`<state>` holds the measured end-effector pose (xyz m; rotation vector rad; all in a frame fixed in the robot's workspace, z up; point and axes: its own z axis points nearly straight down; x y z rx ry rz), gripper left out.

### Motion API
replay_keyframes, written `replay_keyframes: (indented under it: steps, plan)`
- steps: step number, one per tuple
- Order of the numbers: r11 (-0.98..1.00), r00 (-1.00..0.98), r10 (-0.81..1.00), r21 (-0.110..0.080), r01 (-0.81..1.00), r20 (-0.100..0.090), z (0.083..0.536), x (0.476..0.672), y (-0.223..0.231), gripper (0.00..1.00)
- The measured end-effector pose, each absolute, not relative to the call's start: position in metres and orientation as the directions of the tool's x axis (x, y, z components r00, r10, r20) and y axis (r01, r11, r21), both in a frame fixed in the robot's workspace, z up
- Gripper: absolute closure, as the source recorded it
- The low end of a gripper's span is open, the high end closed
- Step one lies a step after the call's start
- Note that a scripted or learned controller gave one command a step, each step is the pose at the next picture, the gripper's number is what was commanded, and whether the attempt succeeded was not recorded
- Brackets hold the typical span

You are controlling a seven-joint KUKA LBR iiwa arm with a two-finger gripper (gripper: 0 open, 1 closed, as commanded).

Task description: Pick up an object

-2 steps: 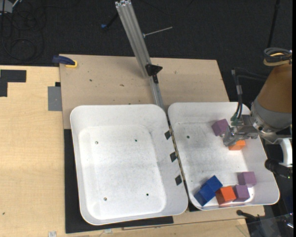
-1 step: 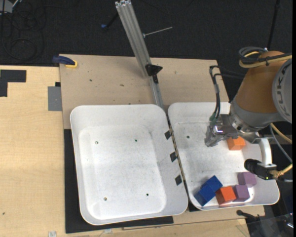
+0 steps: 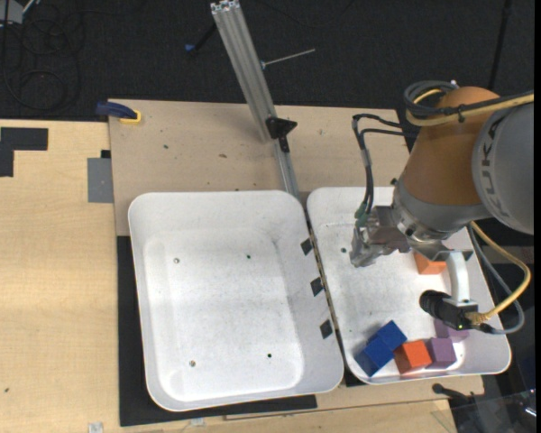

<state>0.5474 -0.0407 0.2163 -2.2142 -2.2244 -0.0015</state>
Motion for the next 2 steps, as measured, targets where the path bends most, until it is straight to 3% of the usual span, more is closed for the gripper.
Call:
replay_keyframes:
  steps: [2]
  plan:
    - [0.005, -0.005, 1.0, -0.003, 1.0, 0.002, 0.235, 0.533, 0.054, 1.0]
